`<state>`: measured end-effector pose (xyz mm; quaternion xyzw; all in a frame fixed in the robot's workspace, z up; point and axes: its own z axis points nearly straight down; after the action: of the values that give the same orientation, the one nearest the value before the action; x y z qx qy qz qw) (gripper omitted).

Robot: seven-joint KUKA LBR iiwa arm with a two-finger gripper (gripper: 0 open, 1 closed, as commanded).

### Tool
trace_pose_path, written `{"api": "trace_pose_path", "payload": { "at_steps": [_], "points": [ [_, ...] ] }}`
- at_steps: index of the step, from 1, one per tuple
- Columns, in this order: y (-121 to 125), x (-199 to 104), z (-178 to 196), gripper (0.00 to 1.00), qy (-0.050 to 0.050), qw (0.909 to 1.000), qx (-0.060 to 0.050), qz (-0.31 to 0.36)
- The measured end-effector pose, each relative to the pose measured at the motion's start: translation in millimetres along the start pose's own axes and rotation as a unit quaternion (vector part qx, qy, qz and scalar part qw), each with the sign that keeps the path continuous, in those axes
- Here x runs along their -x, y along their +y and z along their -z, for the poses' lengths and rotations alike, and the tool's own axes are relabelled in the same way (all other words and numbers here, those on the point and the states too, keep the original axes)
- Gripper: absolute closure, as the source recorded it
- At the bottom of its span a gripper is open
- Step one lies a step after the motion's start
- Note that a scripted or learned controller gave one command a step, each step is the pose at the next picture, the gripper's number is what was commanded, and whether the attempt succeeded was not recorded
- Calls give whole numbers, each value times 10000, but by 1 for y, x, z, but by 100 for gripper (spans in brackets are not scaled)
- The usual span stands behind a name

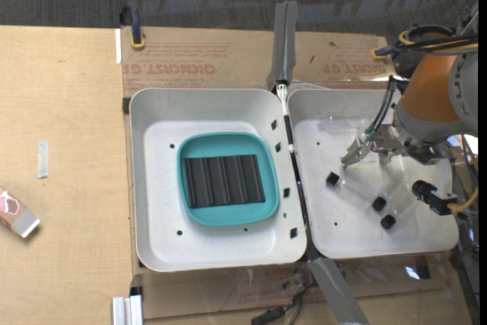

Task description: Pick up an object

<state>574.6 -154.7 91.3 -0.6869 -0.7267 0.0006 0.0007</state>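
A teal tray point(227, 179) with a dark ribbed insert lies flat in the middle of the left bin point(152, 164). In the right bin point(319, 240) lies a clear plastic object point(364, 186) with small black knobs point(332, 180) at its corners; its outline is hard to make out against the white floor. The arm, with its orange band point(430, 87), reaches in from the right over this bin. My gripper point(356, 154) hangs low above the clear object's upper left part. Whether it touches the object cannot be told.
A grey divider bar point(284, 42) runs between the bins at the back. Cables point(418, 38) loop behind the arm at the right. On the wooden bench to the left lie a small red-and-white packet point(17, 214) and a little grey strip point(42, 159).
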Motion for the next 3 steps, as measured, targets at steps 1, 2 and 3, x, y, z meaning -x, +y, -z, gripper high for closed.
{"api": "trace_pose_path", "payload": {
  "at_steps": [1,2,3],
  "points": [
    [76,10,-1,0,-3,9998,-26,190],
    [2,19,0,0,-5,9986,8,531],
    [-54,29,1,0,-4,9981,15,617]
  ]
}}
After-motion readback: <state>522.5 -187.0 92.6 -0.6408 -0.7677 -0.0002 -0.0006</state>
